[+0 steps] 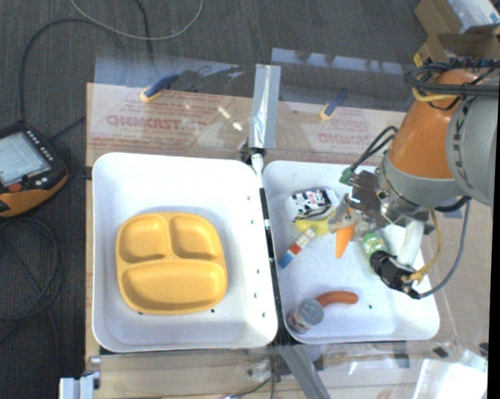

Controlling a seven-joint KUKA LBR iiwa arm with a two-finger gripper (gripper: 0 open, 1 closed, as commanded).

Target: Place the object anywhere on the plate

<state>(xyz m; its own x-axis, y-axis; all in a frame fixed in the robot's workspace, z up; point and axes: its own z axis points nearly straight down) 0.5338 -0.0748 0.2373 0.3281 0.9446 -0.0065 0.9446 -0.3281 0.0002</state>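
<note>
Beneath gripper (349, 214), grip state unclear, lies carrot (343, 240), well apart from plate (173, 262).

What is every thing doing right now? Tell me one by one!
yellow plate: lying flat in the left bin, nothing on it.
left bin: holds the plate.
right bin: holds the small toys.
orange carrot: lying in the right bin, just below the gripper.
sausage: lying flat, untouched.
grey can: in the bin's near corner.
gripper: low over the carrot; grip unclear.
</note>
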